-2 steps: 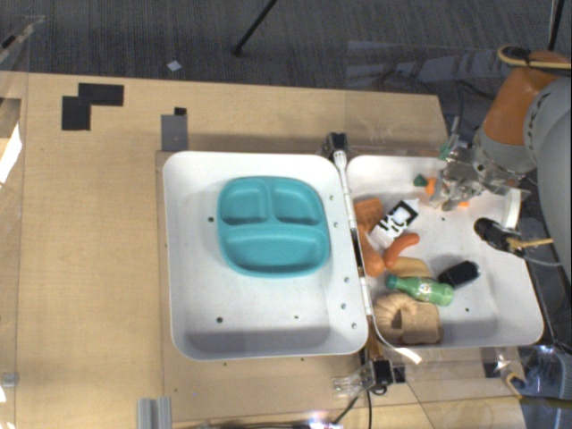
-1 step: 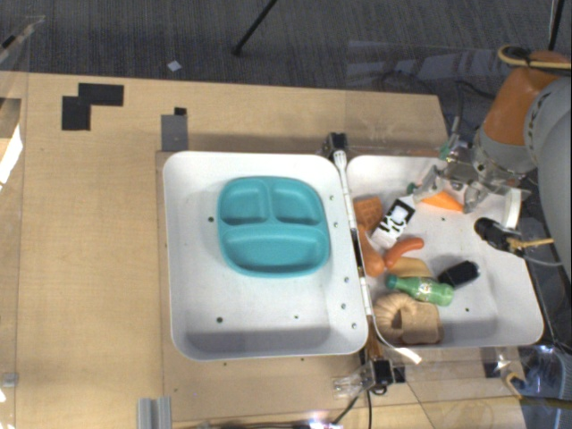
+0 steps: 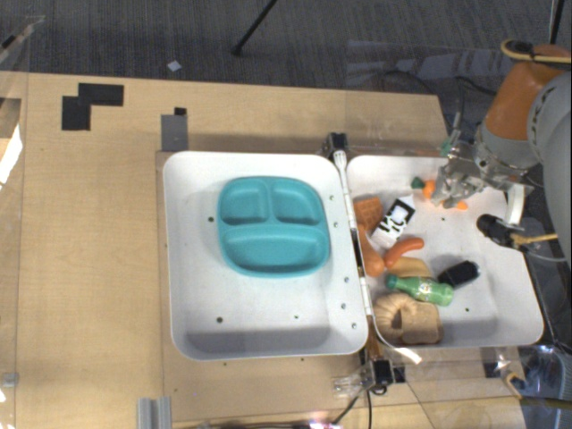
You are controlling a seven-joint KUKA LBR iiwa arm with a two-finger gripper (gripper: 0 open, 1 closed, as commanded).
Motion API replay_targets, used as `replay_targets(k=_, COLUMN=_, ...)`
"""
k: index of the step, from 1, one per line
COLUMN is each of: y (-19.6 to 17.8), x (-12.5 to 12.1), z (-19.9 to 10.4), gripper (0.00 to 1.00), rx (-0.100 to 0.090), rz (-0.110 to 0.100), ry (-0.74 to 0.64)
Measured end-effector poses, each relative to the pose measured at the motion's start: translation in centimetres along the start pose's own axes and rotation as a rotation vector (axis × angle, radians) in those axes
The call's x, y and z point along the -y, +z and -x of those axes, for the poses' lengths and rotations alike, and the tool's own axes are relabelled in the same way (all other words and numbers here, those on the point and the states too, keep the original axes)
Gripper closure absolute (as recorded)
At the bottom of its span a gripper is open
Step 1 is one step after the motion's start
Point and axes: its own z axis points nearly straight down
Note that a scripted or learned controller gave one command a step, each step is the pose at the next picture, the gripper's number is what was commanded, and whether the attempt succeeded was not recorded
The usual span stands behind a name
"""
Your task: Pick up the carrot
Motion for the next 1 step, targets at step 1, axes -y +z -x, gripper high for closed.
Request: replay_targets(k=1, y=0.18, x=0.19, z=0.07, gripper=0.00, rx=0.001, rz=-0.010, ry=-0.003)
